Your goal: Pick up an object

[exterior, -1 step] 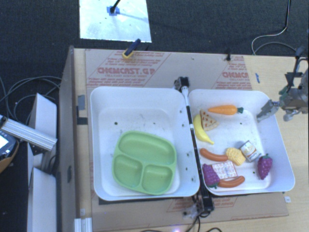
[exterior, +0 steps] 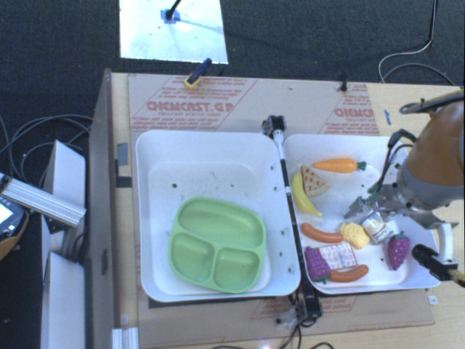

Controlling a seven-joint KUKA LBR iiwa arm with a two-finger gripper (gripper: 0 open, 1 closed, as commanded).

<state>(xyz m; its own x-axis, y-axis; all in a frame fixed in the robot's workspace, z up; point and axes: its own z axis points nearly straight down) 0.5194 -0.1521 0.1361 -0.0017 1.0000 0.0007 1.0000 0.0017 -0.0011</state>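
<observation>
The gripper (exterior: 367, 211) is down in the right bin (exterior: 378, 145), low over the toys in its middle. From this angle there is no telling whether it is open or closed, and nothing can be seen in its grasp. Just on its near side lies a small white jar with a red label (exterior: 375, 228), tipped over on the bin floor and right up against the gripper's tip. Whether the two actually touch cannot be made out.

Immediately left of the jar sits a yellow corn cob (exterior: 354, 234), and left of that an orange sausage (exterior: 321, 233) lies across the bin. To the right of the jar, a purple bunch of grapes (exterior: 397, 250) rests near the right wall.

Along the near edge there's a white card with red print (exterior: 338, 254), a second purple bunch (exterior: 316, 262) touching its left side, and a second sausage (exterior: 349, 273) just in front of the card.

Farther back, a banana (exterior: 301, 193) runs along the left wall, a pizza wedge (exterior: 314, 182) lies beside it, and a carrot (exterior: 338, 166) lies crosswise near the far wall, well apart from the gripper.

The arm (exterior: 436, 158), with its orange band, comes in from the right, over the bin's right rim.

Over in the left bin (exterior: 196, 147), a green divided plate (exterior: 216, 244) sits alone toward the near side.
</observation>
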